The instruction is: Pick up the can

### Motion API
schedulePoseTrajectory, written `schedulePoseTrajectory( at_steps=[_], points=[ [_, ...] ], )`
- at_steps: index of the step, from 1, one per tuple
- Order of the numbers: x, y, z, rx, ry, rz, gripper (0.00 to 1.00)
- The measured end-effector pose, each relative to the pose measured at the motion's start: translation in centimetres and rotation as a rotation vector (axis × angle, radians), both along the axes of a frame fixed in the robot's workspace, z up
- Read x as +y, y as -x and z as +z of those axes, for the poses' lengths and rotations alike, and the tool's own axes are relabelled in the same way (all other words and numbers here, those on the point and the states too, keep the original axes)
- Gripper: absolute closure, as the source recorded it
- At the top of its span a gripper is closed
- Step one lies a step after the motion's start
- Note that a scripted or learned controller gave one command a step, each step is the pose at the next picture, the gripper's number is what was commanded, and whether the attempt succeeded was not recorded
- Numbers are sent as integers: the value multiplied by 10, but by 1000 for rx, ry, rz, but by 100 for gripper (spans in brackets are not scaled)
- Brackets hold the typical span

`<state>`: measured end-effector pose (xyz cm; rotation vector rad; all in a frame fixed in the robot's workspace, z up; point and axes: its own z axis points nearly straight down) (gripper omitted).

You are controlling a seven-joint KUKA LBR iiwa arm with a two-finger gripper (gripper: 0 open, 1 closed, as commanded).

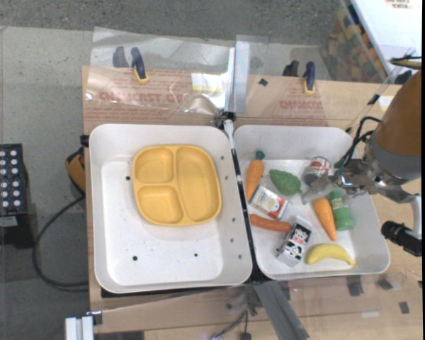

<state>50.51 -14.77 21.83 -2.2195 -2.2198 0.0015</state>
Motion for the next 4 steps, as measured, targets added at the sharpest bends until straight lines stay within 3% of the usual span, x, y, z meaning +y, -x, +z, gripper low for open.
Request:
schedulePoseTrajectory(
  at_steps=[1, 2, 3, 4],
  points=[
    [-29, -61, 10, -1, 2, -70, 0],
    [-33, -112, -125, -4, 4, 55, 0],
    [22, -156, -131, 65, 11, 11, 0],
    [33, -155, -131, 68, 19, -54, 0]
  ],
)
